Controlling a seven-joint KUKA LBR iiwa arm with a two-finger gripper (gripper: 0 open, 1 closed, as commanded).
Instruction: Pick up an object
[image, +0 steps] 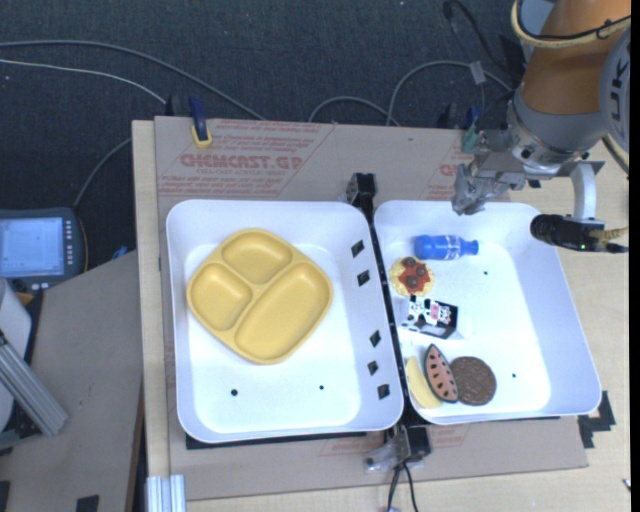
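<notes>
The right bin (545, 300) holds a blue bottle (445, 246) lying on its side near the back. In front of it sit a small pizza-like toy (412, 276), a black-and-white cow-patterned piece (431, 316), a watermelon slice (438, 373), a brown round cookie (473, 380) and a pale yellow piece (417, 384). My gripper (468, 203) hangs over the bin's back rim, up and to the right of the bottle, with nothing seen in it.
The left bin (200, 390) carries a yellow divided plate (260, 294). A black divider with clips (372, 300) runs between the bins. Cables trail over the dark floor behind the bench. A black fixture (562, 231) sticks in at the right bin's far right.
</notes>
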